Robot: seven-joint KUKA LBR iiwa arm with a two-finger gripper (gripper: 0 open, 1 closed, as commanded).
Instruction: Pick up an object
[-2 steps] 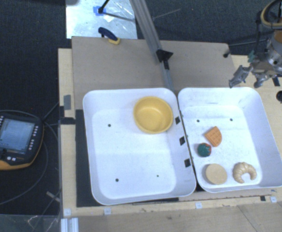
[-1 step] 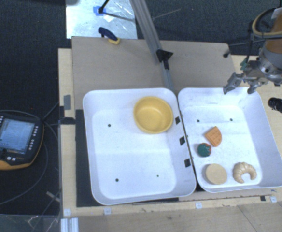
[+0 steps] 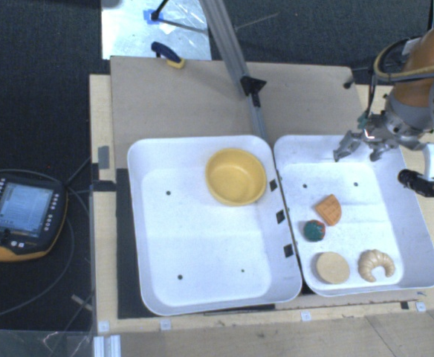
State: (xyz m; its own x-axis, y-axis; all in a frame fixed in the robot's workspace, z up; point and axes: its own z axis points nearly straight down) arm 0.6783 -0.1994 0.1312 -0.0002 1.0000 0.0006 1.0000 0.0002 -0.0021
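The jaws (image 3: 360,149) are spread and hold nothing; the 4 small food toys, like the orange wedge (image 3: 328,209), lie close, so the jaws may hit 2.

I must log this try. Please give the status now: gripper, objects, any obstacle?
Gripper open, above right bin's far end, holding nothing. Croissant, round biscuit, green-red ball, orange wedge untouched. No obstacle.

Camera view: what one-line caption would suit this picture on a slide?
Robot arm's open tool poised over the right bin of four small food items, beside the left bin holding a yellow bowl.
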